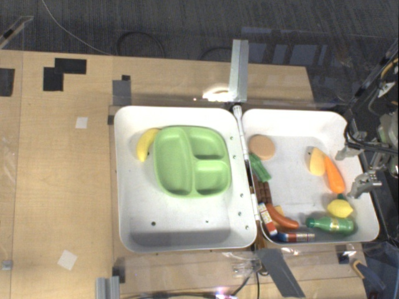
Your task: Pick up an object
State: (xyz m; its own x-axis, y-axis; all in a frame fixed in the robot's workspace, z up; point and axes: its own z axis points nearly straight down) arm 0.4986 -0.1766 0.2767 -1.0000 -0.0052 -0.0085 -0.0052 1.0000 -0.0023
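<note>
The gripper (356, 169) hangs at the right bin's (293, 114) far wall with its fingers spread wide and nothing between them, seemingly because the nearest pickings, the carrot (335, 175) just beside it and the lemon (340, 208) below, lie huddled there.

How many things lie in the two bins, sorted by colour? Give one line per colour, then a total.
Yellow: 2, banana, lemon
Green: 3, tray, bottle, small piece
Orange: 2, carrot, wedge
Tan: 1, disc
Red: 1, sausage
Total: 9
</note>
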